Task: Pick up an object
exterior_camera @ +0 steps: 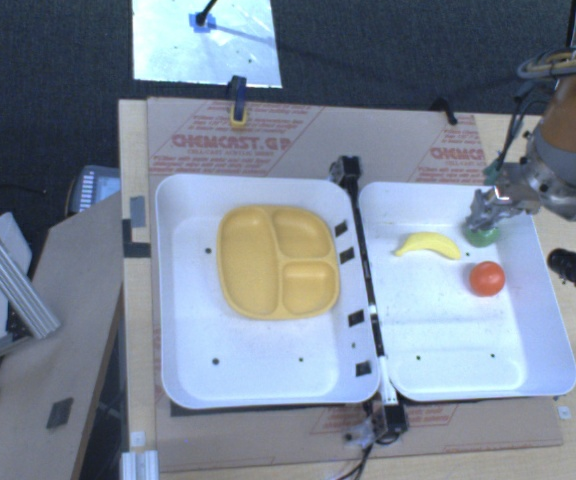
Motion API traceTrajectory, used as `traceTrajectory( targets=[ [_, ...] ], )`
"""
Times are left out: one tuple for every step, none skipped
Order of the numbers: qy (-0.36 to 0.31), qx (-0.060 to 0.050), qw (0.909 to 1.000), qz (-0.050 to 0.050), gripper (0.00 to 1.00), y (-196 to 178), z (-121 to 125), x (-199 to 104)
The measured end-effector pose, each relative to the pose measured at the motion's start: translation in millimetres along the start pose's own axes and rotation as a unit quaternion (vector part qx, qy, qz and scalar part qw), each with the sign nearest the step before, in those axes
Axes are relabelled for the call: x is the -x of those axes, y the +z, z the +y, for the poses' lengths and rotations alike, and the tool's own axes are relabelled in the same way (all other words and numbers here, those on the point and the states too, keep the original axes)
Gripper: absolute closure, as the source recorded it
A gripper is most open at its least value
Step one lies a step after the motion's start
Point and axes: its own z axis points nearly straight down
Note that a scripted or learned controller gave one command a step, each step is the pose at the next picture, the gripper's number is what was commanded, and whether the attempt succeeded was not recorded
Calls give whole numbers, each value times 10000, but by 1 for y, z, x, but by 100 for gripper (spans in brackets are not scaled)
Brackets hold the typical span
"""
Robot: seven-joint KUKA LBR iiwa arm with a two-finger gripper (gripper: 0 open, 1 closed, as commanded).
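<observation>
Gripper (488, 211) sits low over the far right corner of the right bin (448, 368), directly on top of a small green object (483, 235) whose edge peeks out beneath it; you cannot tell from this slanted look-down whether the hand is spread, pressed together or pinching anything, because the wrist body hides the tips. You will see the arm (573, 118) comes in from the right, which probably explains why it has gone for the piece nearest its own side rather than reaching across. Just beside the green object, toward the bin's middle, lies a yellow banana (428, 246), flat on the floor with its curve bowed toward the far wall, and near it on the near-right side rests a round orange-red fruit (486, 279); both sit apart from the gripper and from each other, so neither should crowd a grasp on the green piece. The left bin (188, 368) holds a yellow divided plate (277, 261), lying flat and well apart from the action. Judge the step as the descent or close on the green object; treat the pick as unproven until you see it lifted between the tips, since its closeness to the wall may cramp the grasp.
</observation>
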Motion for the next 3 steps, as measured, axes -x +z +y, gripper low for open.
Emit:
traceTrajectory(
  targets=[
    [-24,-21,10000,14,100,1,-9,-61],
    [-26,-21,10000,17,100,-6,-13,-113],
    [-22,-20,10000,16,100,-2,-7,-160]
  ],
)
